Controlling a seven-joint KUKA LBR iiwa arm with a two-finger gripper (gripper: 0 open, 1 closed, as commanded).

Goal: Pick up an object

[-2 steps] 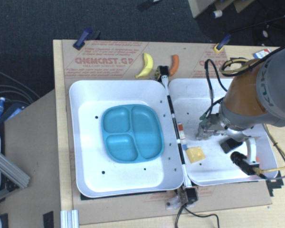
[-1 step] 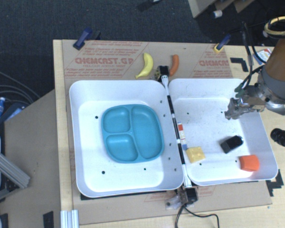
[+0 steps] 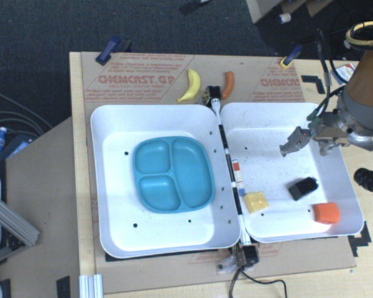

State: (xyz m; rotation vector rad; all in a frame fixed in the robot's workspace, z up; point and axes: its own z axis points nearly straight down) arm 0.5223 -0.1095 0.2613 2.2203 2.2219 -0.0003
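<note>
Left bin (image 3: 105, 166): white and shallow; it holds a blue divided plate (image 3: 173, 174) with three compartments, lying flat near the middle.
Right bin (image 3: 261, 120): white, set just beside the left bin; it holds three loose things in its near half.
Yellow block (image 3: 256, 202): a small pale yellow piece at the near left of the right bin, close to the wall between the bins.
Black block (image 3: 303, 187): small and dark, lying tilted, right of the yellow block.
Orange block (image 3: 326, 213): in the near right corner of the right bin, near the black block but apart from it.
Tool (image 3: 296, 142): it hangs above the far right part of the right bin, with nothing between its fingers; whether they are spread or closed I cannot tell.
Surface (image 3: 143, 79): brown board under both bins; beyond their far edge lie a banana (image 3: 190, 85) and an orange carrot-like piece (image 3: 227, 84), side by side.
</note>
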